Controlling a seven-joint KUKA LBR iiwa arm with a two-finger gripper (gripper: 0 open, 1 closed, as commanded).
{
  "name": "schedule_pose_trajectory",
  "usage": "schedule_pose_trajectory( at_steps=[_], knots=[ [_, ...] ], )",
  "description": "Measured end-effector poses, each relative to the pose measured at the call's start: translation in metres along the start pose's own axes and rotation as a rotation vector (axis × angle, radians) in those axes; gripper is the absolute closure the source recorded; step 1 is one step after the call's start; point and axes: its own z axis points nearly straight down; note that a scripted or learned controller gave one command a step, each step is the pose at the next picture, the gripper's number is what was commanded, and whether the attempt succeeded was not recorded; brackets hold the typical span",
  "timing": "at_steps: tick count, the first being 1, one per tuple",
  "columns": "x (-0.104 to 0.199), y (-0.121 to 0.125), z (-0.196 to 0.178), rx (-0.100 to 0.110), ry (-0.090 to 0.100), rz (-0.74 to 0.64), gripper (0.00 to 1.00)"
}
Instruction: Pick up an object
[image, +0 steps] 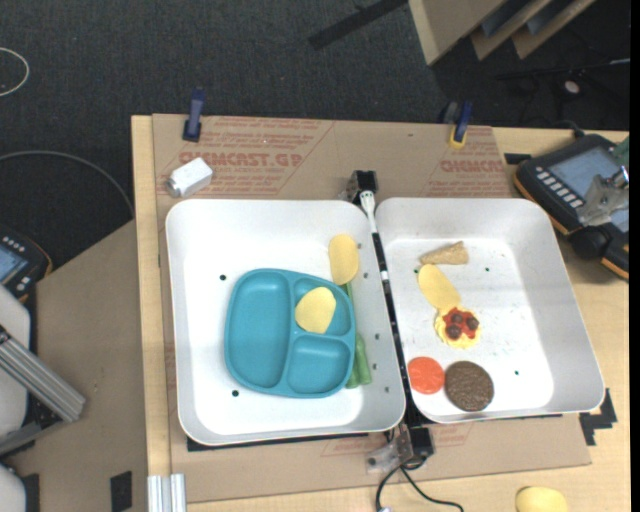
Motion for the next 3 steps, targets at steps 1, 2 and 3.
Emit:
schedule_pose_trajectory(
  at_steps=[1,2,3],
  knots=[
    [0.0,-0.011,-0.09,-0.019,-0.008,-0.003,1.0],
    [0.001,-0.019,-0.02,-0.001,0.0,-0.001,1.0],
    [-0.001,-0.07,-0.192,-0.028,-0.011,-0.001,1.0]
  ],
)
